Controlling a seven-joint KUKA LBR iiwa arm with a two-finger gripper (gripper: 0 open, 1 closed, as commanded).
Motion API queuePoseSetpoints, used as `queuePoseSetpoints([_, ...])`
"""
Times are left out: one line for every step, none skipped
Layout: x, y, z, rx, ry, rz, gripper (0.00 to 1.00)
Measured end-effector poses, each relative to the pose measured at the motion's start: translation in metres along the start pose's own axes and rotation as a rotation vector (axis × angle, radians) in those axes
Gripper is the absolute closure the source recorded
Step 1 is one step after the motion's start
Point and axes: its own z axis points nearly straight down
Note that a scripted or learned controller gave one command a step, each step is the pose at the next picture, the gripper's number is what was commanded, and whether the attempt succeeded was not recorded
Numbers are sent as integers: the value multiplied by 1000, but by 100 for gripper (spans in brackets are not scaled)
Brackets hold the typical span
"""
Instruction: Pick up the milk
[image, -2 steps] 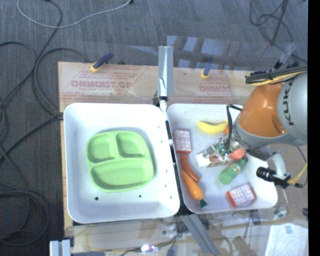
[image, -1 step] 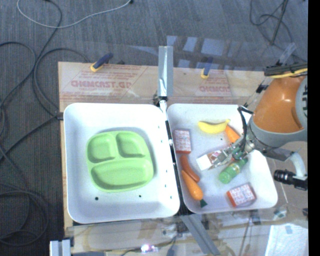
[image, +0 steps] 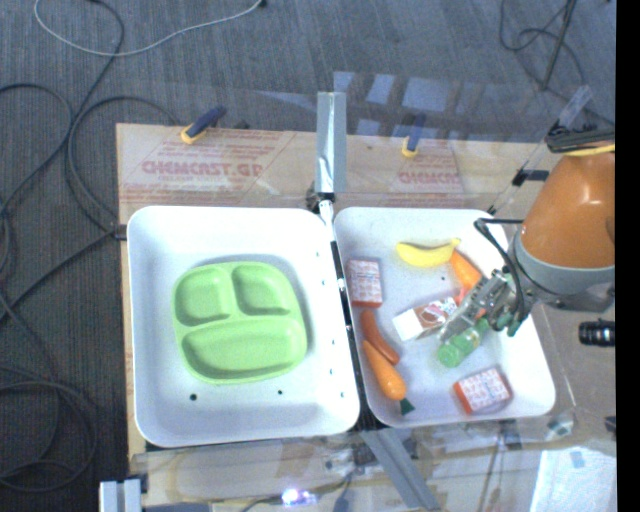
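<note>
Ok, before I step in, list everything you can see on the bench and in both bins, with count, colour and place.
Bins: 2, white, side by side; left bin, right bin.
Divided plate: 1, green, middle of left bin.
Banana: 1, yellow, top of right bin.
Carrots: 3, orange; two at the right bin's left side, one beside the banana.
Milk carton: 1, white and red, centre of right bin.
Red packets: 2; upper left and lower right of right bin.
Green bottle: 1, under the end effector.
Arm: 1, grey and orange, from right.
End effector: 1, over the right bin's centre.

bench (image: 200, 165) | bears: left white bin (image: 150, 330), right white bin (image: 525, 385), side by side, touching
</note>
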Motion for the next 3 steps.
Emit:
queuePoseSetpoints([-25,-39,50,2,2,-4,100])
queuePoseSetpoints([-36,33,-22,1,2,180,100])
queuePoseSetpoints([-36,33,-22,1,2,180,0])
